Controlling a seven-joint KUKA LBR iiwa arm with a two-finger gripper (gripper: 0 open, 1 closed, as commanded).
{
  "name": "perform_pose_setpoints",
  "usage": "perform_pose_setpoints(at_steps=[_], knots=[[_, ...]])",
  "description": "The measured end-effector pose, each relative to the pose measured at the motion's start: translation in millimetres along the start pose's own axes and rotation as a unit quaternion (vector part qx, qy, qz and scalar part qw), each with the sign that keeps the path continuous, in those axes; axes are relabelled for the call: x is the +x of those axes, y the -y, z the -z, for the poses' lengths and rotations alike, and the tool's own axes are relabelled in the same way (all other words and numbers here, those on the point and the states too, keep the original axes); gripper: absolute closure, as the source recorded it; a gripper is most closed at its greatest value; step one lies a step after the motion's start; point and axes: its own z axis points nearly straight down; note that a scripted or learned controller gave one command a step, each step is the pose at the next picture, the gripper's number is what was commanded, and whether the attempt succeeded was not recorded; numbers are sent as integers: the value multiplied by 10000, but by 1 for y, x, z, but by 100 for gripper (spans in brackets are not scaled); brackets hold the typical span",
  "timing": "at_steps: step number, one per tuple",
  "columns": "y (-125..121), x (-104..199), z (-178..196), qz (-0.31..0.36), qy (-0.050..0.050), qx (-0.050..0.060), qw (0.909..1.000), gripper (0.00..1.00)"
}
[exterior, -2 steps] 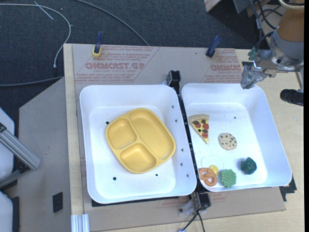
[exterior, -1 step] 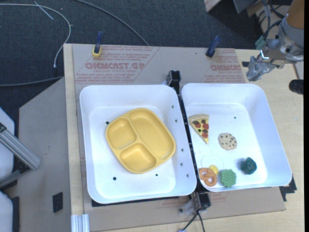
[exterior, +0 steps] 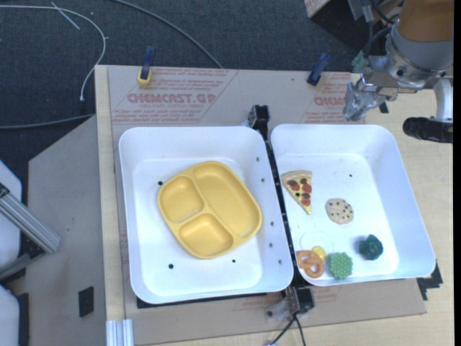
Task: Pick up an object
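My gripper hangs above the far edge of the right bin, over the bench, with nothing between its fingers. In the right bin lie a pizza slice, a round cookie, a dark green lump, a light green bumpy piece and an orange pretzel. All of these sit well below the gripper in the view, toward the bin's near half.
A yellow divided plate fills the middle of the left bin. Blue clamps hold the cardboard base at the back. A black clip sits where the two bins meet.
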Motion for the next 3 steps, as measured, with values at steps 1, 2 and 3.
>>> perform_pose_setpoints(at_steps=[1, 2, 3], knots=[[-7, 46, -10, -2, 0, 12, 10000, 100], [-5, 99, -32, -1, 0, 17, 10000, 100], [2, 154, -32, 1, -1, 10, 10000, 100]])
